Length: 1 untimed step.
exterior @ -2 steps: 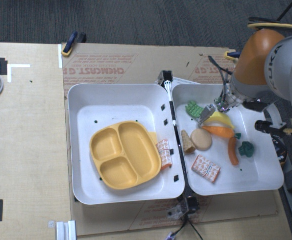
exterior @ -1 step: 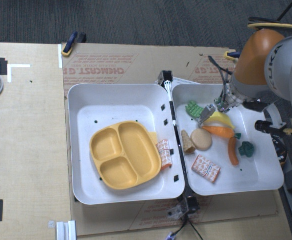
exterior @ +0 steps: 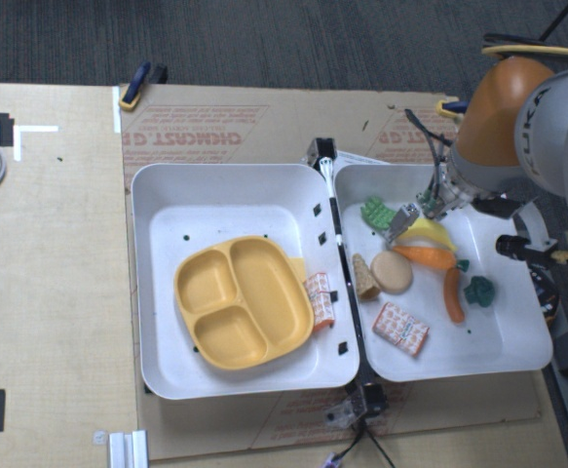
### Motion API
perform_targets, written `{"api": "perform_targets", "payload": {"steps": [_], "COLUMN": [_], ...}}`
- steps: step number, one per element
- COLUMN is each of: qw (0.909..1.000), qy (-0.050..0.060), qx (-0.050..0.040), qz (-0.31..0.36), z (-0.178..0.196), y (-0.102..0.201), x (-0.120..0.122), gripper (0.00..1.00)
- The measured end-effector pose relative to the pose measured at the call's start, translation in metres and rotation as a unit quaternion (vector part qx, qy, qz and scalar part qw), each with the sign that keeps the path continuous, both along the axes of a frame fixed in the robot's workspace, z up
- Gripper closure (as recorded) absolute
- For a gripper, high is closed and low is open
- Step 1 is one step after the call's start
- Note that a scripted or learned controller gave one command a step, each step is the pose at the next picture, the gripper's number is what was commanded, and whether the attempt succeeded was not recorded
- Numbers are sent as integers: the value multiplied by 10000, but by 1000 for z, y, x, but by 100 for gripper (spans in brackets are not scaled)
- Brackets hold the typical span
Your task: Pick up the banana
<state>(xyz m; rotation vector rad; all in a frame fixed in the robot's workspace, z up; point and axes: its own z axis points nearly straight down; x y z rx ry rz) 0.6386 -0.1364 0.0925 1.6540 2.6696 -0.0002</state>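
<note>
The grey arm with its orange band (exterior: 503,105) slants into the right shallow white bin (exterior: 517,344), setting its gripper (exterior: 407,217) just above the curved yellow banana (exterior: 430,234) to grasp it; finger state I cannot tell

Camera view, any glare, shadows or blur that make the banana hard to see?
Camera view: even, soft light, no harsh glare on the white bins; banana a bit soft and partly covered by the gripper; faint shadow beside the yellow plate.
</note>
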Motion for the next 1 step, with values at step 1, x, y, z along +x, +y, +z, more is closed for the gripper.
{"api": "perform_targets", "payload": {"steps": [1], "qw": [10000], "qy": [0], "qx": [0], "qz": [0], "z": [0], "y": [0], "x": [0], "gripper": [0]}}
